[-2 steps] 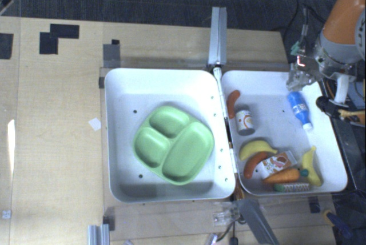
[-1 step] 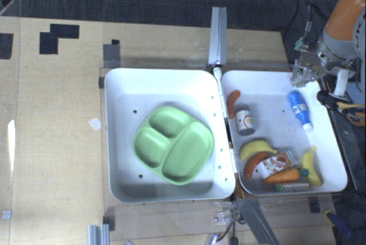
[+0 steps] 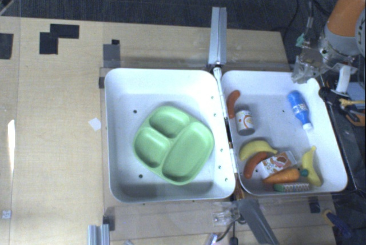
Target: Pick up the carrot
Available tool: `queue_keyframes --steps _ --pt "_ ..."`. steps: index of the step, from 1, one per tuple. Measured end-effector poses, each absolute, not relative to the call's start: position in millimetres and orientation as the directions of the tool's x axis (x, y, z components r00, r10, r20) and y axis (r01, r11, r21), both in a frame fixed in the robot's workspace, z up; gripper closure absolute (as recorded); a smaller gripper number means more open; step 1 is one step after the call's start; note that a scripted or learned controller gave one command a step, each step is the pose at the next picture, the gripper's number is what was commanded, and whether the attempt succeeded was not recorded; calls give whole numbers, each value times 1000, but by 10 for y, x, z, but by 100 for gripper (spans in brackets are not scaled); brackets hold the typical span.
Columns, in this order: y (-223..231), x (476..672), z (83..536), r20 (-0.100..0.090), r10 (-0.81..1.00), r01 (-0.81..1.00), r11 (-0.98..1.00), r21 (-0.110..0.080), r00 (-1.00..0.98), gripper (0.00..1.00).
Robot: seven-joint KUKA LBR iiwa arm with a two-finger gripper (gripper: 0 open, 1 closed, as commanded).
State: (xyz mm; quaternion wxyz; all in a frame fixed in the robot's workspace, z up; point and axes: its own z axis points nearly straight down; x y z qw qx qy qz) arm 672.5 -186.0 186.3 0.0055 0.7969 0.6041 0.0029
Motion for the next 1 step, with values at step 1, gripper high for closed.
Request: queue_keyframes --steps 1 --pt "-1845 6747 1989 -4 965 965 -262 19 262 100"
